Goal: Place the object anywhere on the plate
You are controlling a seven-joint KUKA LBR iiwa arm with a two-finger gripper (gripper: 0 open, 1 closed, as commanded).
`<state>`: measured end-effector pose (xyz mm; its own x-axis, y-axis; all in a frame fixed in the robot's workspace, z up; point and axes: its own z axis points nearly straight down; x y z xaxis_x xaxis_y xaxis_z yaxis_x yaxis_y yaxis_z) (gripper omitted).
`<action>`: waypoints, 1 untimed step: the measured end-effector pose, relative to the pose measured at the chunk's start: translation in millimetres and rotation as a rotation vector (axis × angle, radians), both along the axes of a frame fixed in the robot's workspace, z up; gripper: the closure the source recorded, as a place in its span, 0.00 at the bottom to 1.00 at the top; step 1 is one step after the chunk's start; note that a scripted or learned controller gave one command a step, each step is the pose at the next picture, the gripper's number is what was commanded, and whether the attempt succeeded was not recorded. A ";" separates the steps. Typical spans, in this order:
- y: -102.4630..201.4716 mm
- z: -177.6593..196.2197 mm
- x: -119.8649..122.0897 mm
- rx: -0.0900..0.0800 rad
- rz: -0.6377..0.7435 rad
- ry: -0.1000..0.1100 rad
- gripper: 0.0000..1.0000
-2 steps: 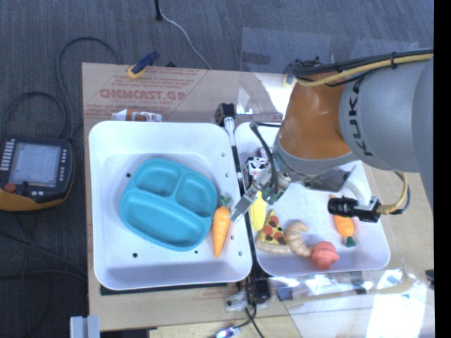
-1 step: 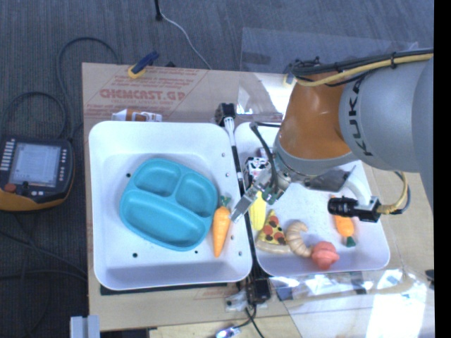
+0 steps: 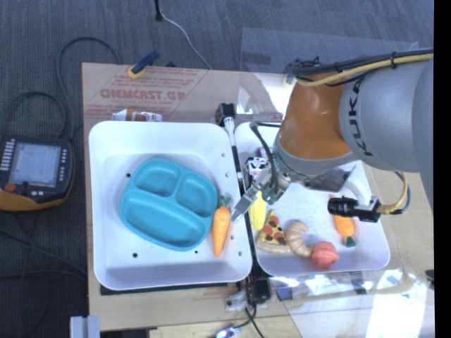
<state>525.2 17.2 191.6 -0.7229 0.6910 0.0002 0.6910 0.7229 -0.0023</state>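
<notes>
One arm bent over right bin | claw [image 3: 248,201] near carrot [image 3: 220,229] | grip state unclear

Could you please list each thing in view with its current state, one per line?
Blue plate: in the left bin, nothing on it.
Carrot: lying in the left bin, against the plate's right edge, off the plate.
Gripper: low over the divider between the bins, above the carrot.
Pizza slice: lying in the right bin.
Croissant: lying in the right bin.
Pink fruit: lying in the right bin.
Small carrot: lying in the right bin.
</notes>
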 end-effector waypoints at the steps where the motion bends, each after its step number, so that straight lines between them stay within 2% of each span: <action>1: 0.0 0.0 0.0 0.000 0.000 0.000 0.00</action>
<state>525.2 17.2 191.6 -0.7229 0.6910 0.0002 0.6910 0.7229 -0.0023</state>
